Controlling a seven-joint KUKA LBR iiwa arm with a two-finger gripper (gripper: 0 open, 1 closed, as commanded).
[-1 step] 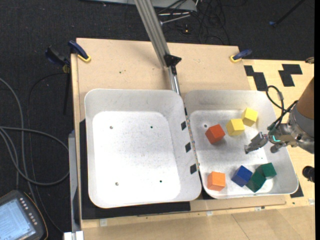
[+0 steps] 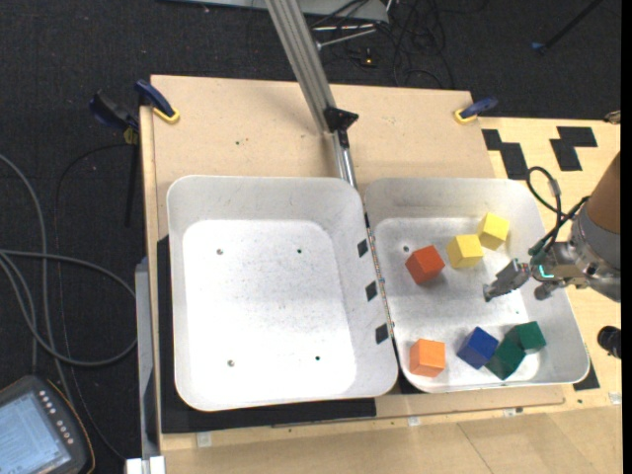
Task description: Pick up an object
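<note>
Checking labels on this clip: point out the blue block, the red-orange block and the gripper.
blue block (image 2: pixel 480 347): camera view, on its top face.
red-orange block (image 2: pixel 425 264): camera view, on its top face.
gripper (image 2: pixel 502 280): camera view, at its fingertip end, above the right bin's floor.

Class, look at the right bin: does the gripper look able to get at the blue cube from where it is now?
Probably yes. The gripper hangs over bare bin floor just above the blue cube, with nothing between them. A green cube sits tight against its right side, which may crowd a grasp.
</note>
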